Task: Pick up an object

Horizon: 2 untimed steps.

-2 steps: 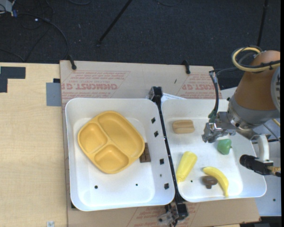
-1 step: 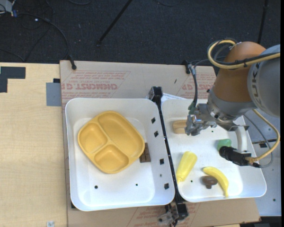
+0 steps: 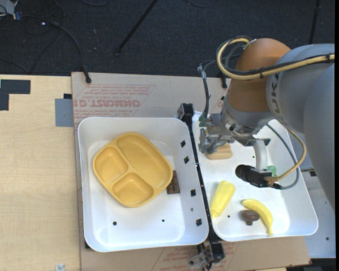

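My gripper (image 3: pixel 213 143) hangs low over the upper left part of the right bin (image 3: pixel 305 208). Its tips sit right at a small tan block (image 3: pixel 220 152) lying on the bin floor. Whether the block is between the fingers cannot be made out. Further toward the front of the same bin lie a yellow corn cob (image 3: pixel 221 197), a banana (image 3: pixel 260 212) and a small brown piece (image 3: pixel 249 217). The grey arm with its orange band (image 3: pixel 260 72) covers the bin's back right part.
The left bin (image 3: pixel 101 230) holds a yellow sectioned plate (image 3: pixel 131 168), with a small brown block (image 3: pixel 173 185) at its right edge. A black divider (image 3: pixel 195 174) separates the bins. A black cable end (image 3: pixel 254 175) hangs over the middle of the right bin.
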Tool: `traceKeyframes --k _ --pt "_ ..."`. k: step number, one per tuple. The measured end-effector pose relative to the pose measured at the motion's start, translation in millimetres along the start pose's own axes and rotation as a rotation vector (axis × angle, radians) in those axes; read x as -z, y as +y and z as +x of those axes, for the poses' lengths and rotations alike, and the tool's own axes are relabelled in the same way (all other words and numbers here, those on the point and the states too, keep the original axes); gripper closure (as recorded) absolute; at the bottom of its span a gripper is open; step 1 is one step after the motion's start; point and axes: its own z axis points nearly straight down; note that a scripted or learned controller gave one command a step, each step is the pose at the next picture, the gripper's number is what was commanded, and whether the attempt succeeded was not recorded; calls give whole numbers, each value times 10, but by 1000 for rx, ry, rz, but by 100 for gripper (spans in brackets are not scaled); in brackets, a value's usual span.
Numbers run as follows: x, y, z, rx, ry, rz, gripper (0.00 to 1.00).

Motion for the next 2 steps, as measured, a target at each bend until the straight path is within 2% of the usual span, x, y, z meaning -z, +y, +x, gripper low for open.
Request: traceKeyframes --k 2 --pt "218 237 1079 0 -1 -1 100"
